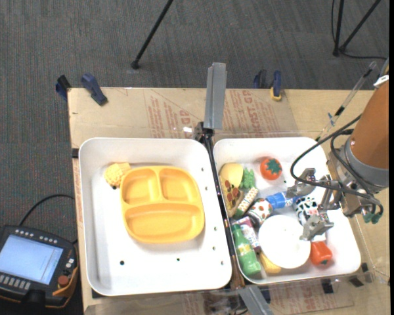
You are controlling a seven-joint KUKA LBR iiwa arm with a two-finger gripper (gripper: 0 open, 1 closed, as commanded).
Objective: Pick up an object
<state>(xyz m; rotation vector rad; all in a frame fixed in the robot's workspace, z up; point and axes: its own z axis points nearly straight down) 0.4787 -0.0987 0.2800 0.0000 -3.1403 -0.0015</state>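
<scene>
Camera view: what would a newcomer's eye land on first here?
Probably the yellow divided tray in the left bin, with a small yellow corn toy at its upper-left corner. Next, the right bin, crowded with toys around a white plate, the hand hovering over them.

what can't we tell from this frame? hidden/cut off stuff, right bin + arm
- Gripper, camera view: the metal parts blur together over the right bin; whether anything is held cannot be told.
- Black-and-white toy: partly covered by the gripper, identity unclear.
- Yellow item under the white plate: mostly hidden by the plate.
- Arm: cut off by the right edge.
- Toys by the bin's left wall overlap; small ones unreadable.
</scene>
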